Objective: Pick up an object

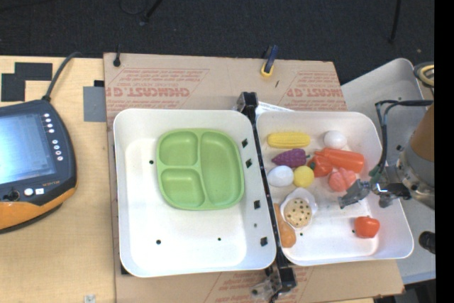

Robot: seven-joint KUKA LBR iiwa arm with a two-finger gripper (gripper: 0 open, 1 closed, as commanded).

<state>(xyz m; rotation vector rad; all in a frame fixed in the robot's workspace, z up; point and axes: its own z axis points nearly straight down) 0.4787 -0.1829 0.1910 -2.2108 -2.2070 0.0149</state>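
Wooden bench [42,252] carries cardboard sheet [213,81]; teach pendant [32,160] lies left of the sheet.

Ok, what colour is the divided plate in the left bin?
Light green; the divided plate shows clearly in the camera view.

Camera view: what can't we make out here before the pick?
- Gripper: small and dark over the right bin; finger state unreadable, and no way to tell if it touches the pink toy.
- Arm: cut off by the right edge.
- Orange item: partly hidden under the cookie by the bin divider; identity unclear.
- Handheld screen: cut off by the left edge, display text too small.
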